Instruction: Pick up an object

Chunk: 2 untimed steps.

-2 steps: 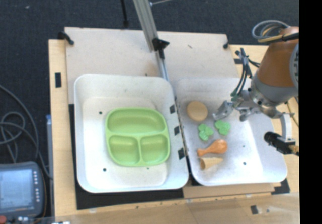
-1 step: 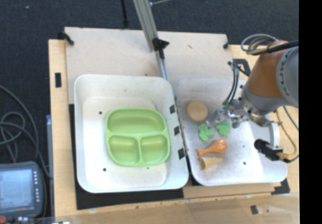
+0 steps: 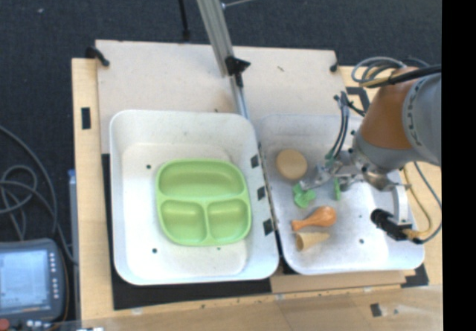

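Nearest the camera, at the near edge of the right bin, lie a tan cone and, just beyond it, an orange gourd-shaped toy, both smooth and rounded. Farther in, a small green piece sits beside the gripper, which hangs low over the bin's middle; whether it is clenched or released cannot be told, and nothing shows between its fingers. A round tan disc rests toward the far left corner. The left bin holds a glossy lime-green tray with three compartments. No writing can be read.
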Each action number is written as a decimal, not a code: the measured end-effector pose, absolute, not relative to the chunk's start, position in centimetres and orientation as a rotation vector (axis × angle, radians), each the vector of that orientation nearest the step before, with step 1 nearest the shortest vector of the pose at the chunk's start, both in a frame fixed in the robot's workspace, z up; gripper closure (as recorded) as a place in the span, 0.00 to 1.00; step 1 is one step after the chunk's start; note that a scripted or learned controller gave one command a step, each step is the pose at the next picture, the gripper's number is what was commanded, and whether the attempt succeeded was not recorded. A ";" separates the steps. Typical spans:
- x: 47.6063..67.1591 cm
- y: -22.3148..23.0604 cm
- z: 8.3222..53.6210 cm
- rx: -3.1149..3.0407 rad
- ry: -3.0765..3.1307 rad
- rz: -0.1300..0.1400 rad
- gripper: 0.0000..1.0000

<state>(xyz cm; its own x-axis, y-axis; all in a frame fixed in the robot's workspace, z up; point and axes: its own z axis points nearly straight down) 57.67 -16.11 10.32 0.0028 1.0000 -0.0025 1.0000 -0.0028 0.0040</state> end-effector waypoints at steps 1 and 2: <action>57.8 -16.2 11.6 2.223 2.206 0.008 1.00; 57.7 -15.9 17.9 2.213 2.220 0.006 1.00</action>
<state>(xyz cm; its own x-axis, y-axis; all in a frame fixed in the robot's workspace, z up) 57.70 -15.94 17.91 -0.0031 1.0000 -0.0022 1.0000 0.0031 0.0077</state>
